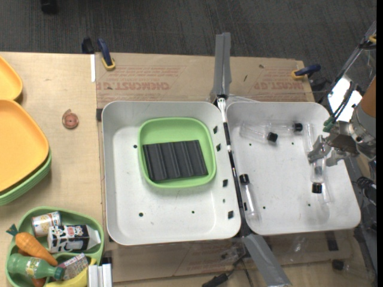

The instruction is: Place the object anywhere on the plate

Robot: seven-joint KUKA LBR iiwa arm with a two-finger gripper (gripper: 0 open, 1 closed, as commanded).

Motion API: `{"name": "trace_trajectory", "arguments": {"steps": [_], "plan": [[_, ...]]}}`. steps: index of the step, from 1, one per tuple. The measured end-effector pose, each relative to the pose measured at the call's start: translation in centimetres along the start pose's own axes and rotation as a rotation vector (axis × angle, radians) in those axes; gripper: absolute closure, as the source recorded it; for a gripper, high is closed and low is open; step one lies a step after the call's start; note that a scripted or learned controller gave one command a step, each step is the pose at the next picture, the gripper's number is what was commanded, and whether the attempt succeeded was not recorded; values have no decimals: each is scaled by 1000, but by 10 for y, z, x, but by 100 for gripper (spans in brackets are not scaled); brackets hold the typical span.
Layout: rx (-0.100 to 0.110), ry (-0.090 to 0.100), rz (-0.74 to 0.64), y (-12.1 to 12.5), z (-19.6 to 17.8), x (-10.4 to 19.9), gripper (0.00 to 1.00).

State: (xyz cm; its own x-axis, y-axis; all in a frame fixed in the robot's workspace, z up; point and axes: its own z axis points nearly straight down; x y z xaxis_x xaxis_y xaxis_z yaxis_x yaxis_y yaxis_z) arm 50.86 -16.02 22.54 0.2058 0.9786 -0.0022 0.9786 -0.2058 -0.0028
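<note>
The metal pincer point(318, 155) hangs low over the right shallow white bin point(281, 214), near its right wall; I cannot tell its state from here. Right by it lie clear plastic tubes with black caps: one point(317, 181) just below it, another point(263, 133) off to its left near the bin's far side. Well left of the pincer, in the other white bin point(119, 214), sits the square green plate point(177, 128) carrying a dark ribbed slab point(175, 159). A bowl of toy groceries point(51, 247) stands on the desk point(66, 88) far left.
</note>
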Motion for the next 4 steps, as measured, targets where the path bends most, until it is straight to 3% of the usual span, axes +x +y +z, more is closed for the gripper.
{"name": "trace_trajectory", "arguments": {"steps": [1,3,4], "plan": [[1,1,-107,-16,44,1,100],[-3,0,-584,-48,17,82,100],[-1,2,-895,-52,35,94,100]]}}
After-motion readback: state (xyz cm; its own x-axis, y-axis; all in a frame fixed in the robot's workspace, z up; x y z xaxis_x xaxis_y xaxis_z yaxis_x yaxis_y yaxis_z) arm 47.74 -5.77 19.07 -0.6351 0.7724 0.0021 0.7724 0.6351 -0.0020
